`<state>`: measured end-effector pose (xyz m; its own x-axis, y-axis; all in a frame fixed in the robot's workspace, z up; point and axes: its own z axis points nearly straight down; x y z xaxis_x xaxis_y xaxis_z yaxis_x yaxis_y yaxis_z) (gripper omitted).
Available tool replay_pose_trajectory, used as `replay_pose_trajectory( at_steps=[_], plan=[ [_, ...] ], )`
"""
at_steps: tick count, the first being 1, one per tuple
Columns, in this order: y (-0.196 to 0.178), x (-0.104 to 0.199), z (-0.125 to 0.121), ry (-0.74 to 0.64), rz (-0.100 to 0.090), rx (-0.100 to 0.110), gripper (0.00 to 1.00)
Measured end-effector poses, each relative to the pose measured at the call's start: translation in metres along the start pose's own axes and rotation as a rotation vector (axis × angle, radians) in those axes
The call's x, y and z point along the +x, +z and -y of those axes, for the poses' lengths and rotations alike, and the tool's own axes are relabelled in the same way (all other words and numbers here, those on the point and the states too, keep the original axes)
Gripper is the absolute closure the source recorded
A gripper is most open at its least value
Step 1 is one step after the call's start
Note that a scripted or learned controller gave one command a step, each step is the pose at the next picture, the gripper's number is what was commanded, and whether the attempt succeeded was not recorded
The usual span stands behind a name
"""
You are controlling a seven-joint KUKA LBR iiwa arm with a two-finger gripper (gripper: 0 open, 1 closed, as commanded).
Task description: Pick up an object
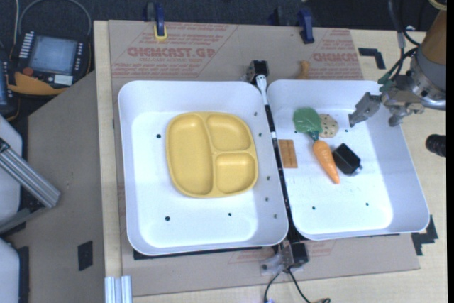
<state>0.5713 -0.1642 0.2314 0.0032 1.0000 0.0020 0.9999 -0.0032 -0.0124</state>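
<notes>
The right bin (369, 213) holds an orange carrot (326, 160), a black block (347, 159), a green leafy piece (307, 120), a speckled round cookie (328, 125) and a small brown rectangle (287, 153). My gripper (378, 112) hangs over the upper right part of that bin, above and to the right of the black block. Its two fingers are spread apart and nothing is between them.
The left bin (142, 209) holds a yellow divided plate (211, 152). Blue clamps (159, 19) pin the cardboard sheet at the back edge. A handheld pendant (50, 57) lies off the bench at the far left.
</notes>
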Motion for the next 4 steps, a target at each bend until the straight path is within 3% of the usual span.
replay_pose_trajectory(
  at_steps=[1, 4],
  plan=[
    [-0.007, 0.0, -0.003, -0.003, 0.003, -0.013, 0.0],
    [0.15, -0.006, -0.017, -0.003, 0.0, -0.005, 0.0]
  ],
)
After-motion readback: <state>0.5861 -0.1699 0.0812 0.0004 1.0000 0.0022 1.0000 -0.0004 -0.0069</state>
